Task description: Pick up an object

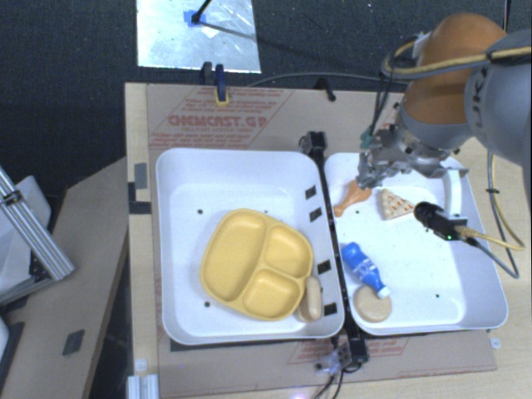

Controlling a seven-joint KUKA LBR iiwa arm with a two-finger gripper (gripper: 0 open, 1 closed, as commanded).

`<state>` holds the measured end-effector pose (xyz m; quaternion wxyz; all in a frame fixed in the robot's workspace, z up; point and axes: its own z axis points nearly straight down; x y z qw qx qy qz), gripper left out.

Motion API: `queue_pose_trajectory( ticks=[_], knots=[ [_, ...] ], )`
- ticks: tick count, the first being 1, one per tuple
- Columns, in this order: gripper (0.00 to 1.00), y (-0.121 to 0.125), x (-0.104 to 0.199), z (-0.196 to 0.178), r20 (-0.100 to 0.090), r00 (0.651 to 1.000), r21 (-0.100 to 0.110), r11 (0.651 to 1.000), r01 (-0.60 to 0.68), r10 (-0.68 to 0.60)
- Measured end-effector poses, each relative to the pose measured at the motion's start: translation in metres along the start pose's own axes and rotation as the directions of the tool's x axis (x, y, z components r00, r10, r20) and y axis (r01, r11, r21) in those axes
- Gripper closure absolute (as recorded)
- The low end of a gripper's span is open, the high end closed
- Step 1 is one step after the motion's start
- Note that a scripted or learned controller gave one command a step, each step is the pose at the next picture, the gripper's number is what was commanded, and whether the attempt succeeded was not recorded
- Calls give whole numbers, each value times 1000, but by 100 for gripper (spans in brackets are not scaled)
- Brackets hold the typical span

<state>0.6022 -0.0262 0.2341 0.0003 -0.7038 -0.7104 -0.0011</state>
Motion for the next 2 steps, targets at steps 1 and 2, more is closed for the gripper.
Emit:
queue_pose_trajectory(
  ticks=[1, 2],
  knots=[
    [100, 4, 55, 2, 0, 1000, -1, 1000, 1, -1],
    [100, -1, 109, 14, 0, 1000, 1, 1000, 0, 0]
  ],
)
